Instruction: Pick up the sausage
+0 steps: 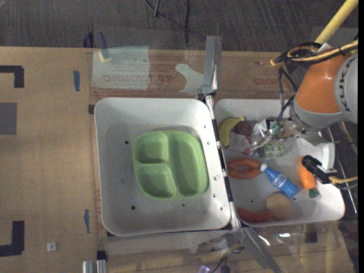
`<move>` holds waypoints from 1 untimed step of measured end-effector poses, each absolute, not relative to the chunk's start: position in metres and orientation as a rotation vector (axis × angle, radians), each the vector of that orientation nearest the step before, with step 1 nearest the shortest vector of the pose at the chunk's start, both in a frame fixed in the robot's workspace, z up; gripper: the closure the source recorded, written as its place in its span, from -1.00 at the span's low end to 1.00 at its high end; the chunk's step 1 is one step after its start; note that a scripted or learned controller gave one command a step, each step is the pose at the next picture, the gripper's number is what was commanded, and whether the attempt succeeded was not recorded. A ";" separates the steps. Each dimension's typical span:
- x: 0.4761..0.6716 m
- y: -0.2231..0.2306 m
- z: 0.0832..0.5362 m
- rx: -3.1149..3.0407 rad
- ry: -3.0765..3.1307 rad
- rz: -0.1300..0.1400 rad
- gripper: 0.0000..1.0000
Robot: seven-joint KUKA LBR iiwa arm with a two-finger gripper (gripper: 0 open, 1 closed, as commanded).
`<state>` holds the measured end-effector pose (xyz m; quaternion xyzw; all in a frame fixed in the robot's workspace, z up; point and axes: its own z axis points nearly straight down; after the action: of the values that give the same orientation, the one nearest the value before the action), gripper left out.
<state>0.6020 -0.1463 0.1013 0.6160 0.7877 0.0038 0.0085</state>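
The sausage (255,214), red and curved, lies along the near wall of the right bin (330,209), close to the divider between the bins. A round tan potato-like piece (279,206) touches its right end. Above the sausage sits an orange-red ring, doughnut-shaped (243,168), and to the ring's right a blue bottle with a white cap (278,181) slants toward the potato. A carrot (307,176) lies further right of the sausage. The gripper (268,139) hangs over the far part of this bin, well apart from the sausage, above a clutter of a banana (227,128), a dark round fruit (244,128) and packaging; how wide it stands cannot be told. The left bin (114,152) holds a green compartment tray (169,165).
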 end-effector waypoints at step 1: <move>0.604 -0.143 0.098 1.929 2.451 0.013 -1.00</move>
<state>0.6036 -0.1431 0.0976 0.6183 0.7858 0.0043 0.0112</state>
